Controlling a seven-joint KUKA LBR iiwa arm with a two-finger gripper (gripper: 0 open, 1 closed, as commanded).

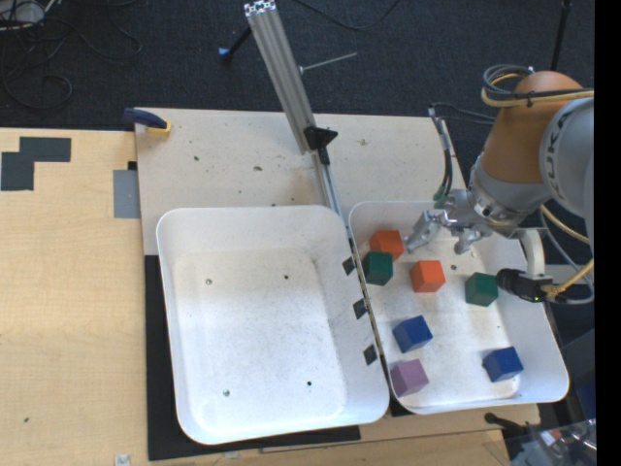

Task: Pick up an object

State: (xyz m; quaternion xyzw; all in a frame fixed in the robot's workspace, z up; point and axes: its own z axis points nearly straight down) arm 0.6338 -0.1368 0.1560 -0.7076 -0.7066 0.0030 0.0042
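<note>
The right bin (pixel 543 382) holds several small blocks: an orange one (pixel 387 242) near its back left, a dark green one (pixel 377 268) just in front of it, an orange-red one (pixel 427 276) in the middle, another green one (pixel 481 289) to the right, two blue ones (pixel 412 333) (pixel 503 363) and a purple one (pixel 408 376) at the front. My gripper (pixel 441 237) hangs over the bin's back part, above and between the orange and orange-red blocks. Its fingers are spread apart with nothing between them.
The left bin (pixel 194 231) sits beside the right one, with a row of black clips (pixel 357 307) along the shared edge. A slanted aluminium post (pixel 286 71) rises behind the bins. A blue and yellow clamp (pixel 147 120) lies at the bench's back left corner.
</note>
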